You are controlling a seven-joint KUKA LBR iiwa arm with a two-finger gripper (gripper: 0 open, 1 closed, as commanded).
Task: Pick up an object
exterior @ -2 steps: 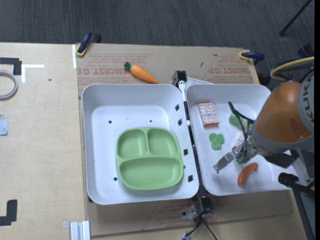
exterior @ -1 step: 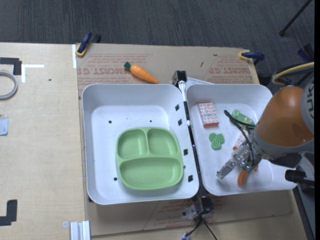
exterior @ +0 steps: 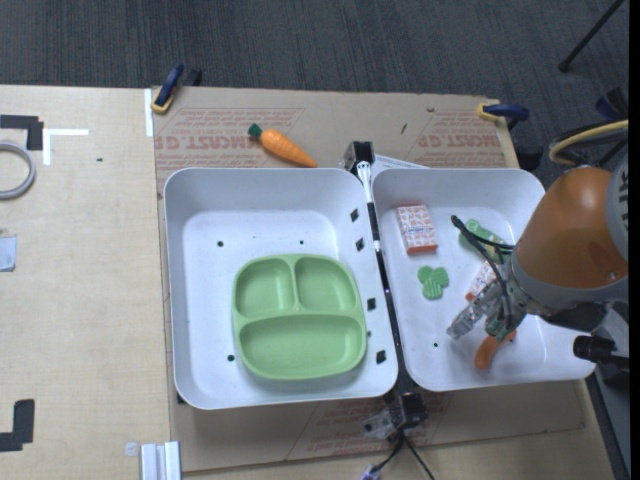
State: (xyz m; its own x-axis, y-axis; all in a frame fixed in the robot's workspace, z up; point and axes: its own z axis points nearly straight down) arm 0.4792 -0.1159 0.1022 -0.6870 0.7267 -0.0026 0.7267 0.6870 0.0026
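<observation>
Divided plate (exterior: 299, 316) in left bin (exterior: 190, 268) — box (exterior: 415, 228) in right bin (exterior: 530, 193)

Lighting is pretty even and bright, looks like soft overhead light, so the two white bins (exterior: 268, 193) come out clean with only faint shadows along their inner walls, and there's a mild sheen on the green plate (exterior: 299, 316) but no real glare. The dark floor across the top of the frame goes dim and a bit grainy, and the whole shot is low-res and slightly soft, so the small stuff in the right bin is mushy. The arm's orange band (exterior: 578, 230) at the right edge looks blurred, with a dull highlight on top.
</observation>
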